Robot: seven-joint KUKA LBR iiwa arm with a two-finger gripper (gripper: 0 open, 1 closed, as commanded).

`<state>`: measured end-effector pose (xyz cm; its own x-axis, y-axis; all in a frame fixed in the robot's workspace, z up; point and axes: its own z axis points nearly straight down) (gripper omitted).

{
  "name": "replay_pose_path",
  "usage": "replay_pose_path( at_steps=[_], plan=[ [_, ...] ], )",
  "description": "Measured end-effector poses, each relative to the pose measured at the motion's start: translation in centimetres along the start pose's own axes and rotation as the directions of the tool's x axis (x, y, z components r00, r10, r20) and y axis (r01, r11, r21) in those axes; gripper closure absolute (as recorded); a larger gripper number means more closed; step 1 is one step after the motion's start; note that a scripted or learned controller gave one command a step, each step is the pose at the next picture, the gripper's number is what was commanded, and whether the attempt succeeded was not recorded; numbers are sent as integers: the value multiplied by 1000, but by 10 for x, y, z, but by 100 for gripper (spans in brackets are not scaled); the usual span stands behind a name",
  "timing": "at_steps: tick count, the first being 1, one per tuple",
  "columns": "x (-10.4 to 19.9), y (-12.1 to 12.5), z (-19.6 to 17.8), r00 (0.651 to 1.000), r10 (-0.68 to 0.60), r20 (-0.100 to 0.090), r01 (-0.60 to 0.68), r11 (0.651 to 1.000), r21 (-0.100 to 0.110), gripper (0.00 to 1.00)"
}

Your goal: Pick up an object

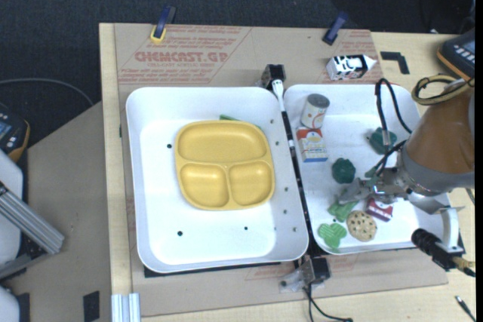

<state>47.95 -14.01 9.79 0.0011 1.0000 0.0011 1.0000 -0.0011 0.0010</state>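
— We see a cardboard-topped bench [226, 49] with two white bins. And the gripper [375, 191]?
— Low in the right bin [400, 98], near its front edge; its grip we can't tell. A cookie [361, 225] lies just beside it.
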Motion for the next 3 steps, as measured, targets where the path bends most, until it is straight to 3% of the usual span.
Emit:
replay_pose_path(
  at_steps=[1,2,3],
  plan=[
    [-1,3,8,1000,1,2,-1,1000,-6,0],
    [-1,7,-5,1000,0,4,0,1000,-19,100],
    [2,7,-47,1000,-2,3,2,1000,-2,100]
  ],
)
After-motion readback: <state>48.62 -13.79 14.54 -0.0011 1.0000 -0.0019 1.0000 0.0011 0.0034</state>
